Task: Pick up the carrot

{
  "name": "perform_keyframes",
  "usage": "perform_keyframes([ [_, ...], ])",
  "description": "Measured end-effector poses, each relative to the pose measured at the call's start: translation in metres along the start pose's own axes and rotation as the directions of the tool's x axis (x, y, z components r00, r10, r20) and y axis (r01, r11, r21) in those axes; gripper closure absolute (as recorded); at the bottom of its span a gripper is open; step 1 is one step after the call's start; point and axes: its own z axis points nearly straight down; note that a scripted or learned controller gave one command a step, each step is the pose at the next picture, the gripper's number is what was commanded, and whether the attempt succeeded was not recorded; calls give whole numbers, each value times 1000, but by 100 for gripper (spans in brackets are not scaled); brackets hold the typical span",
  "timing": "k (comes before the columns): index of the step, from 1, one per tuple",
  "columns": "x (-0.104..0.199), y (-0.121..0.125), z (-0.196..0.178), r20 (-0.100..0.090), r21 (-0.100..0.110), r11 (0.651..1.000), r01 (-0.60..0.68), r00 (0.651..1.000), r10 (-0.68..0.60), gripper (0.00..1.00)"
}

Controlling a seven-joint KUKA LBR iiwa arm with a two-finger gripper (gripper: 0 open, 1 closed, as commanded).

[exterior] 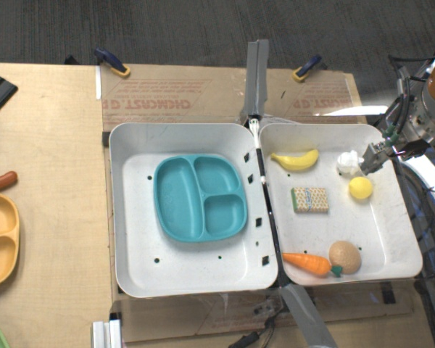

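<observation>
We see two white bins on a brown cardboard sheet over the wooden bench [51, 122]. Nearest, in the right bin [391, 256], one carrot [307, 264] lies beside one tan ball [345, 257]; beyond are one sponge [309, 199], one lemon [360, 188], one banana [296, 159]. The left bin [130, 267] holds one teal tray [200, 197]. The gripper [370, 158] hovers near the lemon; its state we cannot tell.

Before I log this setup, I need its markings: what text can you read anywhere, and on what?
"CHEMCAST GP": red print on the brown sheet behind the bins, seen upside down and repeated; the last letters are uncertain.
Smaller red print beside it: too blurred to read.
Patterned block in the right bin: no legible text.
</observation>
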Motion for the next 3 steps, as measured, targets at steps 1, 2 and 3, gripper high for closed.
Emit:
perform_keyframes([
  [1, -81, -53, 17, -1, 1, 989, -147, 989, 147, 100],
  [2, -57, -19, 60, -2, 1, 994, -113, 994, 113, 100],
  [3, -110, -54, 70, -1, 2, 993, -119, 993, 119, 100],
])
